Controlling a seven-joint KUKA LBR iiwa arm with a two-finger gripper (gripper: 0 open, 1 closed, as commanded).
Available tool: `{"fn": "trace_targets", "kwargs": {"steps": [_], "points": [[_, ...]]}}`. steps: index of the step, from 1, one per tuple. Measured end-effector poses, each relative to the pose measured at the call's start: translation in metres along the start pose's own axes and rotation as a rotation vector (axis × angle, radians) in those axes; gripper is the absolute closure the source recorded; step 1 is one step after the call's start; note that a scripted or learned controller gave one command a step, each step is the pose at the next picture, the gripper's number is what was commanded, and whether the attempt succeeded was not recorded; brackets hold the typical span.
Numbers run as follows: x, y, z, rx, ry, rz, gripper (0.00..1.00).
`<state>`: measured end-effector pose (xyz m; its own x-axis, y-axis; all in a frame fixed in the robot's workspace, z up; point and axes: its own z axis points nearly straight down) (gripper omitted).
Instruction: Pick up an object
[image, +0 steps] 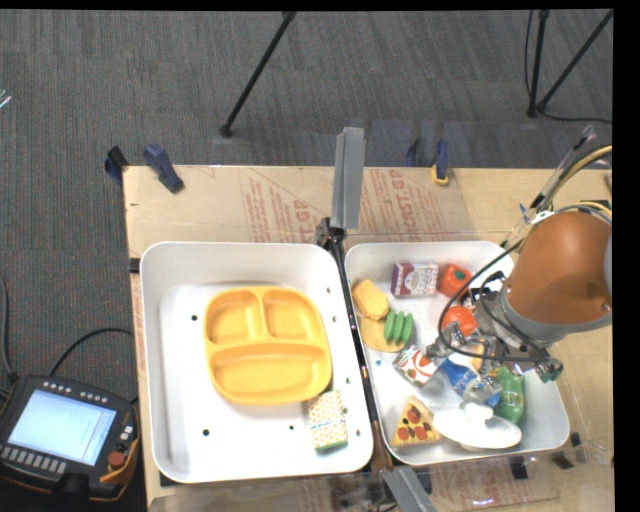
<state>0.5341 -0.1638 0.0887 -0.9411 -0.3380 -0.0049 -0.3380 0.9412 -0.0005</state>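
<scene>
The arm's tool (478, 362) hangs low inside the right bin (556, 400), among a crowd of toy foods; whether it is wide, narrow or holding anything cannot be told, since wrist and cables cover it. Taking the tool as landmark: a small carton (416, 366) lies just left of it, a blue packet (458, 378) sits directly beneath it, a green bottle (510, 393) is just to its lower right, and a tomato (458, 320) touches its upper left side. A white dish (480, 430) lies below the tool, with a pizza slice (414, 422) to the lower left. Farther up-left of the tool are a purple milk box (414, 279), a red pepper (455, 279), a yellow bun (370, 299) and green beans (399, 327). Well to the tool's left, in the left bin (160, 300), rest a yellow divided tray (268, 344) and a patterned sponge (327, 420). Both bins stand on the counter (250, 205).
</scene>
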Motion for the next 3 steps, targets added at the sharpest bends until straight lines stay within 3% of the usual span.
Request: {"fn": "trace_targets", "kwargs": {"steps": [1,2,3], "points": [[-0.019,0.046,0.001,-0.003,0.001,-0.045,0.00],[0.007,-0.053,0.001,0.001,0.003,-0.124,0.00],[0.005,-0.050,-0.009,-0.004,-0.001,-0.123,1.00]]}}
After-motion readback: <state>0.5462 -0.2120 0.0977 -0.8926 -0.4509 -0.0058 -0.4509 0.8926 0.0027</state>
